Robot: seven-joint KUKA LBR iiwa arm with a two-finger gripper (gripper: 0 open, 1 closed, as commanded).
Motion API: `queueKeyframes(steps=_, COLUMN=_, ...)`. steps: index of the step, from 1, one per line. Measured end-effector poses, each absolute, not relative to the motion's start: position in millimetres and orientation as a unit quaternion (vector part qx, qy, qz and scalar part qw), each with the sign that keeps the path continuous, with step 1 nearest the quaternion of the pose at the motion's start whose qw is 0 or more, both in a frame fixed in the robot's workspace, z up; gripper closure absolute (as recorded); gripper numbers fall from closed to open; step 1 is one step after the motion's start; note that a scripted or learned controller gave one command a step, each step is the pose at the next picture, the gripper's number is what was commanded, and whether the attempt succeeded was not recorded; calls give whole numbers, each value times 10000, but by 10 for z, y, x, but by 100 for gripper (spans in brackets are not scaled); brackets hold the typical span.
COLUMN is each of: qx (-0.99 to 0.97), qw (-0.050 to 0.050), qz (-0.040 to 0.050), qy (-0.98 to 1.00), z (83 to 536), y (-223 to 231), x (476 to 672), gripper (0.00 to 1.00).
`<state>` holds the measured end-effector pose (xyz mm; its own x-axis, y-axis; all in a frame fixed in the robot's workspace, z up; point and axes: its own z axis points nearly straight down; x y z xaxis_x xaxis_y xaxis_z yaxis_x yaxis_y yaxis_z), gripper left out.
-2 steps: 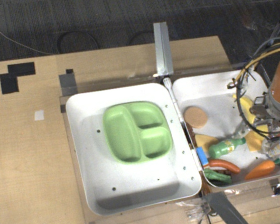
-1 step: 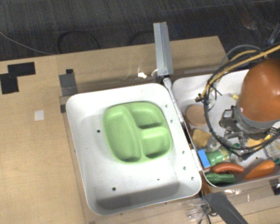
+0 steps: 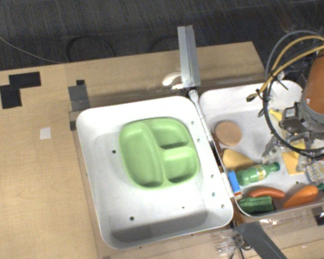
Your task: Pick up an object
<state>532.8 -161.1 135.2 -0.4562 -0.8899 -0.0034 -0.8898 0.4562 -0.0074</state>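
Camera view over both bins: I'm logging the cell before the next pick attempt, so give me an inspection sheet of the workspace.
Surface: light wooden bench bearing two shallow white bins, left bin and right bin.
Job's things: in the right bin, round brown disc, yellow wedge, green plastic bottle, orange carrot, dark green vegetable.
Clutter: green divided plastic tray in the left bin.
Grippers: two-finger gripper low over the right bin; finger state unclear.
Cables: yellow and black cables looped by the wrist.
Surroundings: dark floor beyond the bench.
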Motion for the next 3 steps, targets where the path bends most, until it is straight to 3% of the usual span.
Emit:
queueKeyframes(steps=1, qx=-5308, qw=59, qz=-34, qy=8475, z=898, y=-1960, x=5517, gripper=0)
queueKeyframes(steps=2, qx=-5288, qw=117, qz=-60, qy=8486, z=1019, y=-1945, x=5564, gripper=100)
queueKeyframes(steps=3, qx=-6689, qw=37, qz=-29, qy=7433, z=2201, y=-2058, x=5533, gripper=100)
